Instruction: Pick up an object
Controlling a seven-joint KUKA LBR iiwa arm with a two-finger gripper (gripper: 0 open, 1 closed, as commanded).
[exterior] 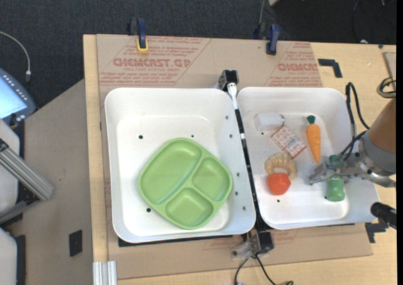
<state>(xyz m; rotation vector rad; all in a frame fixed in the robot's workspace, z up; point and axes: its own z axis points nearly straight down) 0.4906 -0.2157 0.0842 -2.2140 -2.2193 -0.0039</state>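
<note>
Over the right bin [296, 216], my gripper [322, 173] is hovering just above the green object [335, 189].
I'm seeing its fingers spread, gripping nothing; 1 green plate [185, 182] is lying in the left bin [126, 114].

Grey arm [383, 142] cut off by the right edge. Two-finger gripper [321, 173]: finger stance indistinct. Small green object [335, 190] partly covered by the gripper; identity unclear. Printed red-and-white packet [289, 141]: lettering too small to read.

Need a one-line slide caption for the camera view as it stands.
Gripper low in the right bin beside a green object, near the carrot; green plate in the left bin.
</note>
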